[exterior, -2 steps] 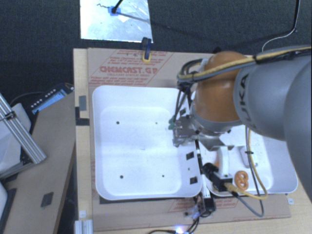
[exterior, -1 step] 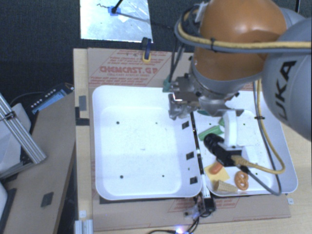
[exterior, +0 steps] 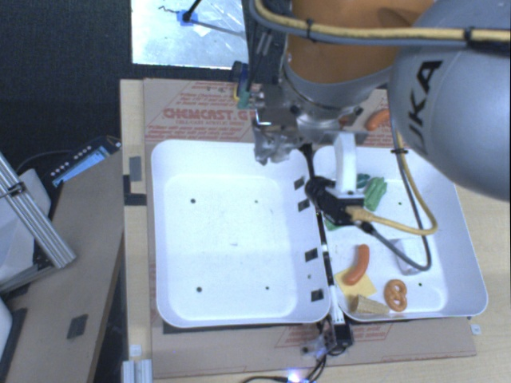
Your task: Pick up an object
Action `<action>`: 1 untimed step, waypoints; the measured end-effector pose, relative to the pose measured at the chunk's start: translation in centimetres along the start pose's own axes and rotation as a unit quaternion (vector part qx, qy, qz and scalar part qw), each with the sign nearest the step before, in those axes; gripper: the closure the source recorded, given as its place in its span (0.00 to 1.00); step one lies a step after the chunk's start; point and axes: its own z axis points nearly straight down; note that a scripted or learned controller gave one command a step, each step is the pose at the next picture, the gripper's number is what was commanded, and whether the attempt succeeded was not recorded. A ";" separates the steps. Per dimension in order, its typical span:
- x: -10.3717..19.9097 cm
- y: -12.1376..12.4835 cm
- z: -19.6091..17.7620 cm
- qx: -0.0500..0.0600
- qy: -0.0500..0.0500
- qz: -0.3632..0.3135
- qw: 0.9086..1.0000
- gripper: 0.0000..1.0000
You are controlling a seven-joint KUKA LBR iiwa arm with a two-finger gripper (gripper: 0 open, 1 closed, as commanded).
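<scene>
My gripper [exterior: 275,144] hangs under the big grey and orange wrist, over the back edge of the left bin [exterior: 172,214] near the divider between the bins. Nothing is seen in it. The loose objects lie in the right bin [exterior: 459,246]: a green piece [exterior: 373,190] near the middle, an orange sausage [exterior: 361,259] on a yellow wedge [exterior: 352,277], a brown pretzel [exterior: 395,294], and a tan block [exterior: 370,306] at the front. Another orange piece [exterior: 377,120] peeks out at the back, partly hidden by the arm.
A yellow cable [exterior: 399,226] and a grey cable [exterior: 411,258] loop from the arm across the right bin. A white upright part [exterior: 345,164] and a black fitting [exterior: 322,191] stand by the divider. The arm covers the right bin's back half.
</scene>
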 end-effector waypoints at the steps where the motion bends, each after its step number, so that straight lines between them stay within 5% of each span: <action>1: 3.3 6.0 -1.3 0.000 0.000 0.000 1.000 1.00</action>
